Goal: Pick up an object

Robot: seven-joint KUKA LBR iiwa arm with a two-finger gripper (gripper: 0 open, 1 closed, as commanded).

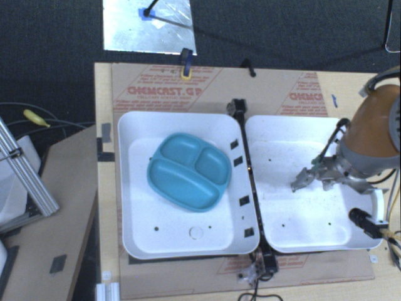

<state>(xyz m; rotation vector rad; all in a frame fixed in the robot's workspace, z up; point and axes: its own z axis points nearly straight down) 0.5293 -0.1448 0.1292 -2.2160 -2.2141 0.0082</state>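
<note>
fingers: gripper (299, 182) low over the right bin (276, 231); tips look close together, nothing visible between them
arm: KUKA arm (376, 137) enters from right edge, orange band above wrist, wrist bent down and left into right bin
task object: blue divided plate (188, 171), three compartments, lying flat in the left bin (135, 231), well apart from gripper
surface: two white bins side by side, black clips (244, 200) along shared rim, on cardboard sheet (163, 86) printed CHEMCAST
room: dark carpet (50, 42), shiny foil square (150, 17) at top, aluminium rail (25, 174) at left
unclear: fingertips small and grey, exact gap hard to read; arm cut off by right edge
</note>
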